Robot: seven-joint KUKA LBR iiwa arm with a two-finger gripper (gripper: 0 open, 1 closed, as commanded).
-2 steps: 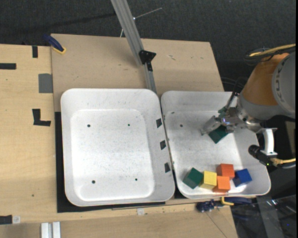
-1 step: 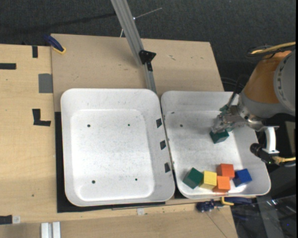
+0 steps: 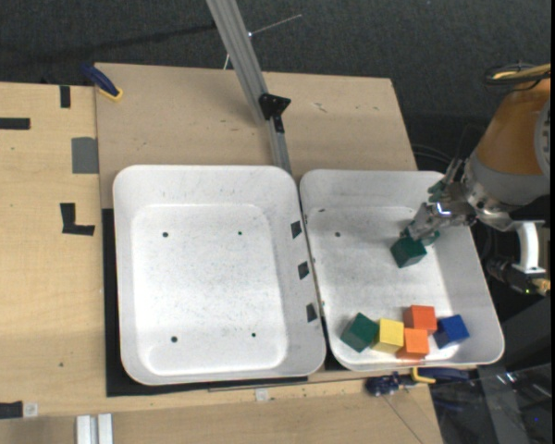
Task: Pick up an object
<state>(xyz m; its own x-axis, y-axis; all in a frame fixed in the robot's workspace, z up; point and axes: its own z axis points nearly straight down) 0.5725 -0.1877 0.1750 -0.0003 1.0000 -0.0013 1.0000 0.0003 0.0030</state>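
Note:
My gripper (image 3: 420,236) reaches in from the right over the right bin (image 3: 351,202). A dark green block (image 3: 409,252) sits tilted at its fingertips, and the fingers look closed on the block's top. Along the bin's front edge lies a cluster of blocks: a green one (image 3: 359,331), a yellow one (image 3: 390,333), two orange ones (image 3: 422,317) (image 3: 414,342) and a blue one (image 3: 451,329). The grey arm with its orange band (image 3: 516,137) stands at the right edge.
The left bin (image 3: 203,276) lies beside the right one, with only small dark dots on its floor. A slanted metal pole (image 3: 245,54) crosses the bench behind the bins. Blue clamps sit at the bench's back left (image 3: 104,81) and front (image 3: 393,384).

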